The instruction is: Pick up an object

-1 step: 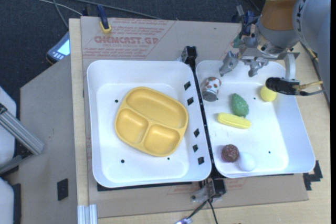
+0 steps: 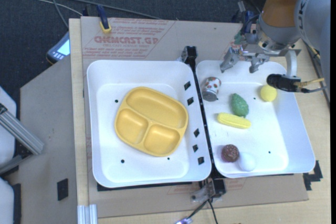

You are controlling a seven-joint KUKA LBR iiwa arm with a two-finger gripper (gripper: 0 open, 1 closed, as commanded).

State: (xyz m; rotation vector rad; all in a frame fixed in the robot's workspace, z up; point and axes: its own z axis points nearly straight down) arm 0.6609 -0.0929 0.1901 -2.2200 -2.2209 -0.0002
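White ball and brown ball sit at near edge of right bin. Landmark: yellow corn, mid-bin. Green piece just beyond corn; small can beyond-left; yellow lemon beyond-right. Hand hovers over far rim, fingers apart, nothing between them, though glare blurs tips. Advice: pick isolated target, likely lemon or can; centre fingers, descend straight, avoid bin wall. Yellow tray in left bin irrelevant.

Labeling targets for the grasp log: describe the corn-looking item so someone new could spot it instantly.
Take the right bin, the one holding the small items. Near its middle lies the toy corn cob, on its side, just below the green piece. It is the only long yellow thing there; the yellow ball is round and sits farther right.
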